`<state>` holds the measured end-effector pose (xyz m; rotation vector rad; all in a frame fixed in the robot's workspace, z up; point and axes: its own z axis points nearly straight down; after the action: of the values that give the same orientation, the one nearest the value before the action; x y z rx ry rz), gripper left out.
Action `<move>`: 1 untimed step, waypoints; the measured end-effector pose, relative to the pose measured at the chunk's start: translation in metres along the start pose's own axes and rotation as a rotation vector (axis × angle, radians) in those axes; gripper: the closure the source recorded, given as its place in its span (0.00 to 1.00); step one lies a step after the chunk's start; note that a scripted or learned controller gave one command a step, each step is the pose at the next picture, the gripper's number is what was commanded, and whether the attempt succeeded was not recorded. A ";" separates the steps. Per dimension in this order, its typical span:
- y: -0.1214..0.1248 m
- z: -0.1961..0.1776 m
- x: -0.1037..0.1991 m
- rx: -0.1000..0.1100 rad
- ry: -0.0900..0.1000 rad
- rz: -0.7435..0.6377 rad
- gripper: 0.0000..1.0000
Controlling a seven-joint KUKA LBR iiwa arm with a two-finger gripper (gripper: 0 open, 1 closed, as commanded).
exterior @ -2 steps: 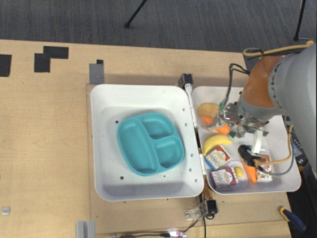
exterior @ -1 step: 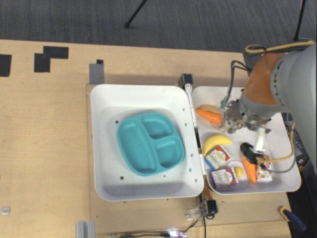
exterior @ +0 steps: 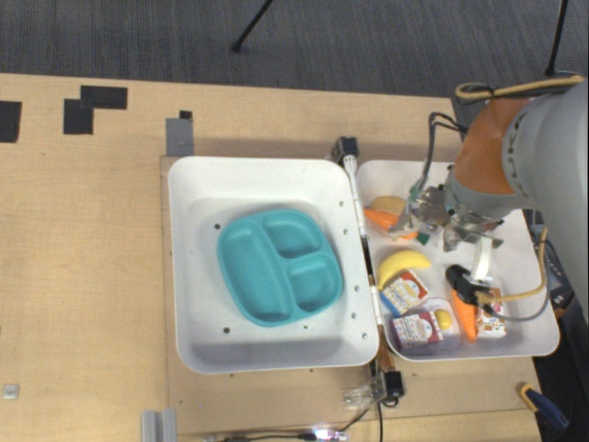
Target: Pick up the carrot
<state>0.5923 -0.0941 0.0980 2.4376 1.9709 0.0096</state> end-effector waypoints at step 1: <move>0.033 0.013 0.003 0.007 0.001 0.057 0.00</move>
<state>0.6257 -0.0980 0.0855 2.4978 1.9040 0.0045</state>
